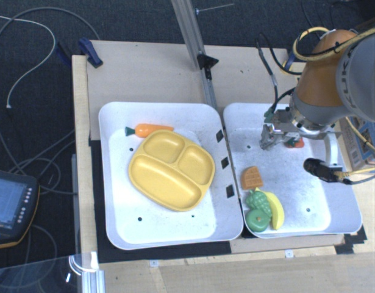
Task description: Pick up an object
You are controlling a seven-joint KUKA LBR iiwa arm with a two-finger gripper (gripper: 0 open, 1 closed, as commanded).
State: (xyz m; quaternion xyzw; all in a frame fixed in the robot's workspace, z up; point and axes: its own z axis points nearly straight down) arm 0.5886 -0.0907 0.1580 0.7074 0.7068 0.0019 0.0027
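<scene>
In the right shallow white bin (333,221), a green plastic apple (257,219) and a yellow banana (275,210) lie nearest, a tan waffle piece (252,177) beyond. Farther back the pincer (274,137) hangs low beside a small red-orange object (295,142); its grip state cannot be told.

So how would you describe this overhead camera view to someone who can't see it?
A grey robot arm's gripper hangs over the right bin, which holds toy food; the left bin holds a yellow divided plate and a carrot.
</scene>
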